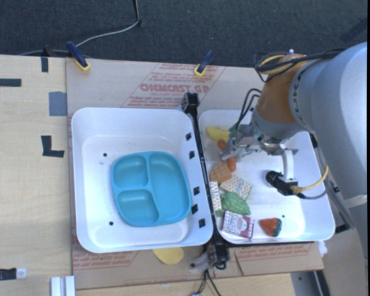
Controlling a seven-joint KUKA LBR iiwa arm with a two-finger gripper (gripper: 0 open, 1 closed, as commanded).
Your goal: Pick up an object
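The grey arm comes in from the right, its orange band sitting above the wrist, and the gripper (233, 148) is down inside the right bin (308, 222), over that bin's far-left part. Whether its jaws are wide, narrow or closed on anything cannot be told, since the tips merge with the small things beneath them. Just beside the tips lie a yellow piece (217, 132) near the bin's far-left corner, a small orange piece (222, 145) next to it, and a red-orange piece (231, 164) a little nearer (any of these could be touching the tips; the view is too blurred to settle it). Nearer still, along the left side of the same bin, sit a tan waffle-like piece (220, 172), a pale cracker-like square (237, 186), a green leaf-shaped toy (235, 202), a small pink-and-white packet (238, 225) and, to its right, a red toy with a dark stem end (271, 226). A black cable end (277, 180) hangs off the wrist over the middle of the bin. The left bin (89, 134) holds a blue divided plate (151, 188), lying flat with three compartments. A yellow disc (168, 254) rests on the cardboard just outside the left bin's near edge.
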